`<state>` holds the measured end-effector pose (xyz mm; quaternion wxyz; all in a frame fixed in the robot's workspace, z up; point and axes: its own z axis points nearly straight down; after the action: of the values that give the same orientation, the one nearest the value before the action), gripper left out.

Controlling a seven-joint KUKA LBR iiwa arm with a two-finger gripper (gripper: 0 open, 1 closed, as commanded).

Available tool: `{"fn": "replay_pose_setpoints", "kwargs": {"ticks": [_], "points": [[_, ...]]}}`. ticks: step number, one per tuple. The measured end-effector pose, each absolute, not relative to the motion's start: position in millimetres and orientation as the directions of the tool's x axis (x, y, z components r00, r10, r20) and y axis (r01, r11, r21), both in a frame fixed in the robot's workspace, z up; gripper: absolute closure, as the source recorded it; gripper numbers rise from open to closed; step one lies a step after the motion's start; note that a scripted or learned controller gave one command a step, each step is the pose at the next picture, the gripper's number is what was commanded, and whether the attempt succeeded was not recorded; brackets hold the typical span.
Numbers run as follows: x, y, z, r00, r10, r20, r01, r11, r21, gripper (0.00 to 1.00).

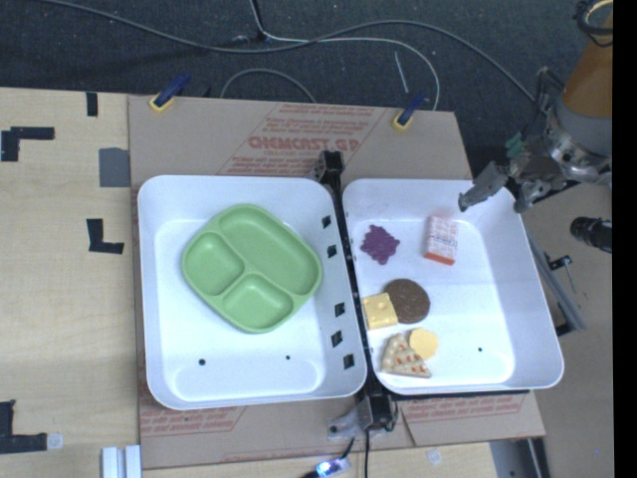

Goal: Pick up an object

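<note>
The right bin (pixel 518 297) holds several toy foods: a purple grape bunch (pixel 378 243), a small red and white carton (pixel 442 239), a brown round cookie (pixel 407 300), a yellow cheese block (pixel 379 311), a pizza slice (pixel 404 358) and a yellow disc (pixel 424 343). My gripper (pixel 496 199) hangs over the bin's far right corner, up and to the right of the carton. It is open, with nothing between its fingers.
The left bin (pixel 169 366) holds a green divided plate (pixel 251 267). A black divider with clips (pixel 343 267) runs between the bins. Both bins rest on cardboard (pixel 299 137), and cables (pixel 328 38) lie on the dark floor behind.
</note>
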<state>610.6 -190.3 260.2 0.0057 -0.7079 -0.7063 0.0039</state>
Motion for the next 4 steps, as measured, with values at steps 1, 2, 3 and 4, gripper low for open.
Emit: {"fn": "replay_pose_setpoints", "kwargs": {"ticks": [1,2,3,4], "points": [[612.9,-189.6,267.8,-0.001,1.0,0.0,1.0,0.001,-0.002,0.0],[610.7,-180.7,219.8,-0.001,1.0,0.0,1.0,0.001,-0.005,0.0],[608.5,-177.8,176.2,-0.001,1.0,-0.001,1.0,0.001,-0.005,0.0],[606.7,-171.2,130.6,-0.002,1.0,0.0,1.0,0.002,-0.006,0.0]]}}
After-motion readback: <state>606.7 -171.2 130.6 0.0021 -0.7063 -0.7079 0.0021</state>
